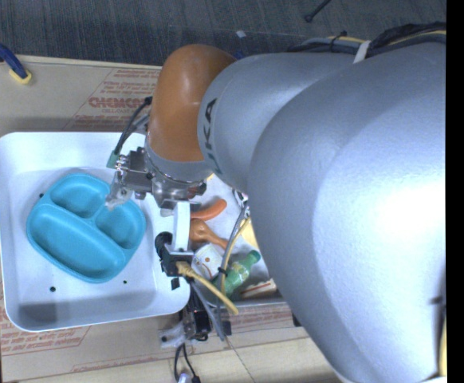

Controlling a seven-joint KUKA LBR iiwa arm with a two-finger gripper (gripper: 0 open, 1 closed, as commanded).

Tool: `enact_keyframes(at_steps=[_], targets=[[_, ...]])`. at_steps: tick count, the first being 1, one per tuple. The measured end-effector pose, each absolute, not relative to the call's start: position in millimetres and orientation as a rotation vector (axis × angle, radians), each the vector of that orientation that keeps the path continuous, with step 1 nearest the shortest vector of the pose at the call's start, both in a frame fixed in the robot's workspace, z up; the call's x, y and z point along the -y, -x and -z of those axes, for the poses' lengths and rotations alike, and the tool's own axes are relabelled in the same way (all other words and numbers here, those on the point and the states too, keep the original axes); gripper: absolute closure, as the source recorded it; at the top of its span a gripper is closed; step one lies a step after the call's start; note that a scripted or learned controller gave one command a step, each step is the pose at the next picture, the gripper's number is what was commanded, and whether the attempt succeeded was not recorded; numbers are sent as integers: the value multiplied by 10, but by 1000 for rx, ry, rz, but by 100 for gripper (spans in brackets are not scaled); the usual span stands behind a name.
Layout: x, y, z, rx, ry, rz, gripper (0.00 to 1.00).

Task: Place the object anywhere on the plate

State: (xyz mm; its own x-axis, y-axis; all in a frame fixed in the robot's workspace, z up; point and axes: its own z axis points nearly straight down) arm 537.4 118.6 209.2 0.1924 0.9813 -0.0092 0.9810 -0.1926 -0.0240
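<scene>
My cardboard-topped table [72, 86] bore a shallow white bin [9, 214] holding a blue divided plate [72, 242]; the gripper [119, 191] hung over it, I couldn't tell how open.

One blue plate [80, 234], one white bin [13, 214], two orange items [210, 209], one green item [241, 275]

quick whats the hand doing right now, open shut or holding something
hand: cannot be told, open or shut; it hangs over the plate
</scene>
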Motion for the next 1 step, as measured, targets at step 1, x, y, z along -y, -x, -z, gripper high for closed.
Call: enact_keyframes(at_steps=[1], targets=[[-1186,-5373,-2092,1988,2416,-35,0]])
